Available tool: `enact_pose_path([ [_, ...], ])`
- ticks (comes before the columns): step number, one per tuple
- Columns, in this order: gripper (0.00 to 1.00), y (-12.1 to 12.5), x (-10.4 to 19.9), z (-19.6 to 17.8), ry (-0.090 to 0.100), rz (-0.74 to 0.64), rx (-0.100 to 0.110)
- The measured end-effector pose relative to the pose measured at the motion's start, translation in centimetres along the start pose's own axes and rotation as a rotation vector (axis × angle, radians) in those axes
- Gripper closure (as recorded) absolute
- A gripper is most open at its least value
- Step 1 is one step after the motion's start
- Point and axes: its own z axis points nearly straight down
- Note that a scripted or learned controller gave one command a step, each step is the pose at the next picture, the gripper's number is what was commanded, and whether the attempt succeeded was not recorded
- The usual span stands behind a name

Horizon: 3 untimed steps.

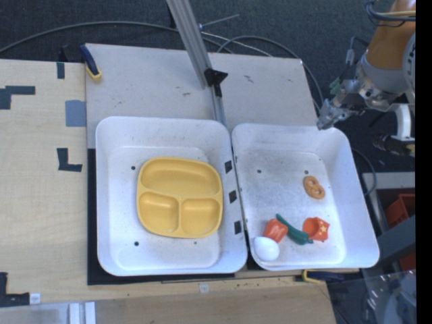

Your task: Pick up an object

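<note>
- The bench (40, 201) is pale wood with a grey board at the back, and two shallow white bins sit on it side by side over dark carpet.
- Right bin (351, 181): five small things. A green piece (294, 231) lies with its long axis slanting from upper left down to lower right, between an orange-red piece (275, 229) and a red piece with a yellow star (316, 228).
- A white egg shape (266, 249) rests in the near left corner, touching the orange-red piece.
- One tan, pretzel-like piece (313, 187) lies apart, nearer the right wall, long axis roughly upright in the view.
- Left bin (111, 181): one yellow divided plate (179, 197), three compartments.
- The gripper (327, 119) hangs over the right bin's far right corner, holding nothing; whether its jaws are parted I cannot tell.
</note>
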Motion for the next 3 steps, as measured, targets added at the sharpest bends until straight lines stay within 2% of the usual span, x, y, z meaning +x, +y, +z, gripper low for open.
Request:
enact_pose_path([
  [3, 1.0, -6.6, 13.1, -1.3, 0.002, -0.004, 0.004],
])
